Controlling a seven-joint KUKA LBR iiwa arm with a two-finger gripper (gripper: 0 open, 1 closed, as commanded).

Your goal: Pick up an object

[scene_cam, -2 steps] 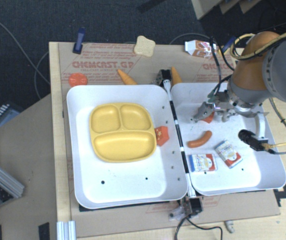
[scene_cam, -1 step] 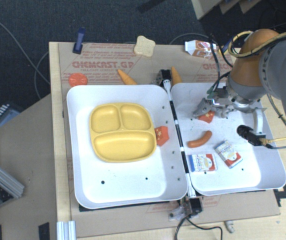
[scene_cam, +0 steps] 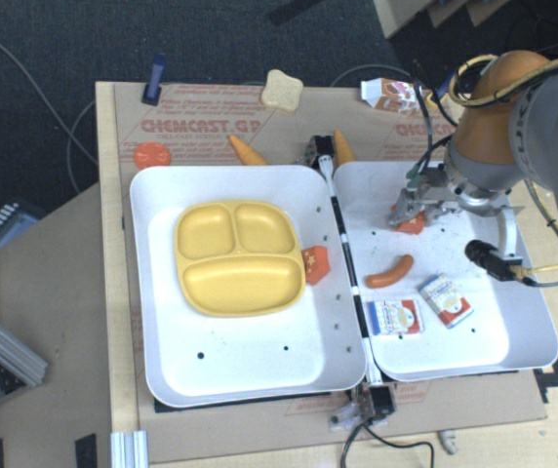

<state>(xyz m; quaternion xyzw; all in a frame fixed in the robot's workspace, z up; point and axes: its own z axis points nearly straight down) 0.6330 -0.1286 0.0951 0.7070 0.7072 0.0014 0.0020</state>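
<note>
My gripper (scene_cam: 410,213) is low in the right bin (scene_cam: 513,344), near its back left part, with its tip right at a small red-orange piece (scene_cam: 413,226). A sausage (scene_cam: 389,271) lies just in front of it. Two small cartons, one (scene_cam: 395,317) near the bin's left wall and one (scene_cam: 447,300) to its right, lie closer to the front. In the left bin (scene_cam: 250,369) a yellow divided tray (scene_cam: 238,258) sits with a red block (scene_cam: 315,262) against its right edge.
Behind the bins on the board lie a slice of bread (scene_cam: 282,90), a carrot (scene_cam: 247,151), an orange disc (scene_cam: 149,154), a blue item (scene_cam: 153,79) and a small milk carton (scene_cam: 388,94). Cables hang by the arm on the right.
</note>
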